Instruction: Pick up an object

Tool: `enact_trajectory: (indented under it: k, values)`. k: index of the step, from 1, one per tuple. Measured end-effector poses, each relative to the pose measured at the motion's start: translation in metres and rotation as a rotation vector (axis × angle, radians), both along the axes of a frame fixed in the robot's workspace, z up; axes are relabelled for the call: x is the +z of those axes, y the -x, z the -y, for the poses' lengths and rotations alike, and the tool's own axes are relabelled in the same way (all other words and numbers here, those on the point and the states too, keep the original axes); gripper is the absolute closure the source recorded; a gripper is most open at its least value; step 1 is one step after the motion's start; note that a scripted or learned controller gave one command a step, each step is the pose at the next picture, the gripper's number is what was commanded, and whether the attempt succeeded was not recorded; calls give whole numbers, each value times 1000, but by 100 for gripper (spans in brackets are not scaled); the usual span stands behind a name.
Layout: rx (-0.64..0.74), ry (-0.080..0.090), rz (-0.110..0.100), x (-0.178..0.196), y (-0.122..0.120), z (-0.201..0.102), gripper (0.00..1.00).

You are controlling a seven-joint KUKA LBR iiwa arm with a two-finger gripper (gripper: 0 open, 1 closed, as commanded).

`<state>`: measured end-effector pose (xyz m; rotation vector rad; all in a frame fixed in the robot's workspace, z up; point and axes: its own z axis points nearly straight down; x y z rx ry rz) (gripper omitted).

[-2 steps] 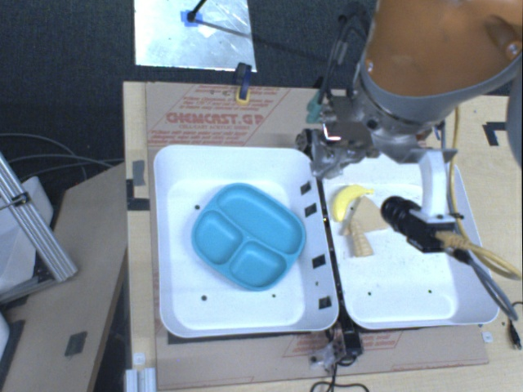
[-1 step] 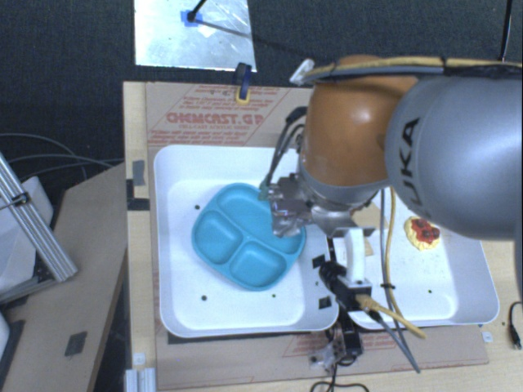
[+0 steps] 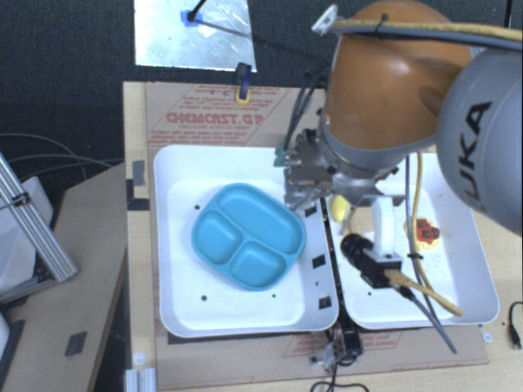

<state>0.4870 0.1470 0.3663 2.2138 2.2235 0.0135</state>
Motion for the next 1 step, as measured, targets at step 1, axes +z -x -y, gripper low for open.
enact_trajectory:
  k: [1]
  values:
    - [-11,8,-20,-160,-30,61,100]
